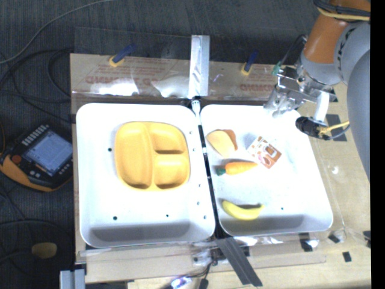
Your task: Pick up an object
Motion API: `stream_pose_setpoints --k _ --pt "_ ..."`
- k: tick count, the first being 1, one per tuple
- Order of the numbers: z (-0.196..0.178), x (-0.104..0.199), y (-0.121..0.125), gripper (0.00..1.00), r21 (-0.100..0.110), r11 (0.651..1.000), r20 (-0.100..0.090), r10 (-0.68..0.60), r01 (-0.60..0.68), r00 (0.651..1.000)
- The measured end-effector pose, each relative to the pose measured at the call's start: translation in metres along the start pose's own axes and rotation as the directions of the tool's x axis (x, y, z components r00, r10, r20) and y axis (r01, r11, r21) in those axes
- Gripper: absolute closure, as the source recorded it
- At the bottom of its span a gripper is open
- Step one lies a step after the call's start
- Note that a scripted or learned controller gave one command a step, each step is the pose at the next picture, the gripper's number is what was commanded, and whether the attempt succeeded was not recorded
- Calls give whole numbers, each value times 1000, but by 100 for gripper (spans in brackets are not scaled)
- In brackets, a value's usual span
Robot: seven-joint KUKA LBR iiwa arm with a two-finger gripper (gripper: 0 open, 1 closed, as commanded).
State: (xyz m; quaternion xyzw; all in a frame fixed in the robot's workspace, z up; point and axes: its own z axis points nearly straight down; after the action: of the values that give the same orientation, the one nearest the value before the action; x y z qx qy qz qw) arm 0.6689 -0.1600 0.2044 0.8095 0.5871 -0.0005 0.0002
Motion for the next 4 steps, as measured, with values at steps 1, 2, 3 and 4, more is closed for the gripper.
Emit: stream_pose_setpoints --k 1,2,3,4 --pt "1 0 0 0 2 1000 1 0 0 1000" --pt "117 -22 8 0 -3 992 2 -126 126 992" --pt "116 -29 -62 0 -8 973 1 -229 229 973" --pt "104 -29 -60 100 -13 973 1 -229 229 974"
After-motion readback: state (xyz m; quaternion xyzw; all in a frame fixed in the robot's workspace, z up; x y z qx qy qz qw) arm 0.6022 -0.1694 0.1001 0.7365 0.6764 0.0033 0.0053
